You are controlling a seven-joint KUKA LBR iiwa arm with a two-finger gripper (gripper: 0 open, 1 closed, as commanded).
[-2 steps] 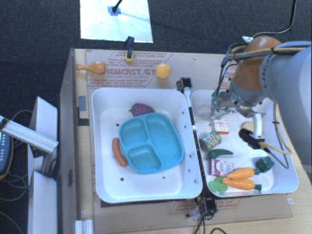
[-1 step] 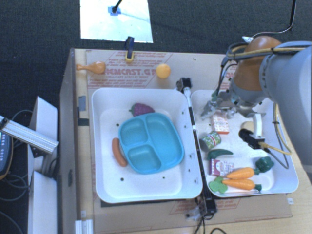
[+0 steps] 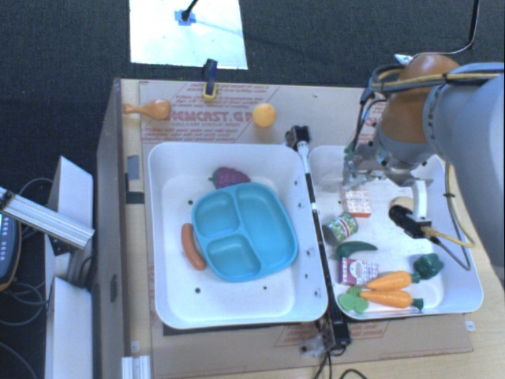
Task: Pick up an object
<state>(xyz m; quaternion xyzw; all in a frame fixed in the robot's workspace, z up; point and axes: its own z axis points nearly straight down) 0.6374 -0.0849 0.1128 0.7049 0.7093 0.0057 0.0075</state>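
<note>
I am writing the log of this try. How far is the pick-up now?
Done: the gripper is low in the right bin, over the small orange-white box. In hand: nothing visibly gripped. Left: grasp and lift; carrots and green can lie untouched.

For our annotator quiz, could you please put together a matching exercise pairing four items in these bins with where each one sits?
Things:
1. blue divided tray
2. sausage
3. two carrots
4. purple toy

Places:
A. near corner of the right bin, beside a small carton
B. middle of the left bin
C. just past the tray's far edge, left bin
D. against the tray's left side, left bin

Pairs: 1-B, 2-D, 3-A, 4-C
</note>
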